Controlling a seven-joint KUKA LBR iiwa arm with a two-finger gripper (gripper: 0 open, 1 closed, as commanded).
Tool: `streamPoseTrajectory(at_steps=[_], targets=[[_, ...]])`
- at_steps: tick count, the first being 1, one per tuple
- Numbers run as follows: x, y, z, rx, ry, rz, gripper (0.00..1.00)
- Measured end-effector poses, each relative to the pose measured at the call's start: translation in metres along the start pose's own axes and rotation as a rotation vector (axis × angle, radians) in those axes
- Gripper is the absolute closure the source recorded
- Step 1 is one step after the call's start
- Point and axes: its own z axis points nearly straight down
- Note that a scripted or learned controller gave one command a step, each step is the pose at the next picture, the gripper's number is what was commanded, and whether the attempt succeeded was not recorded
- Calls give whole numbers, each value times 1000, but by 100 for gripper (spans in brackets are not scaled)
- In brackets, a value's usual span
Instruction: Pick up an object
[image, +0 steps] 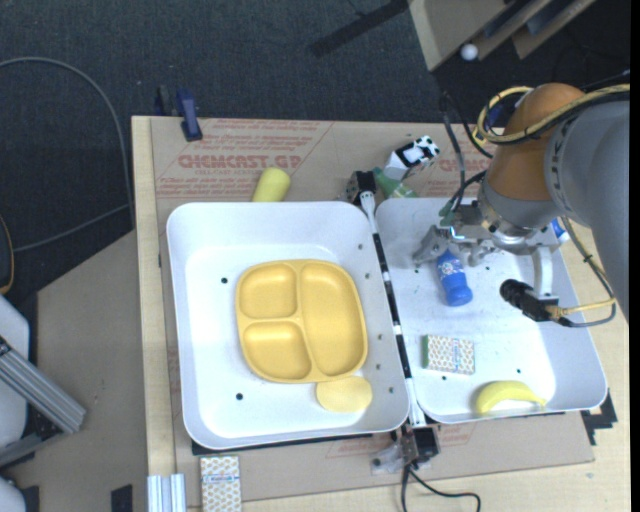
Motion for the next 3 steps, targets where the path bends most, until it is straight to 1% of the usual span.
streamPoseTrajectory(at_steps=[1, 2, 3], targets=[[4, -15, 12, -1, 0, 2, 0], [4, -14, 1, -3, -1, 2, 100], [72, -35, -89, -5, -1, 0, 100]])
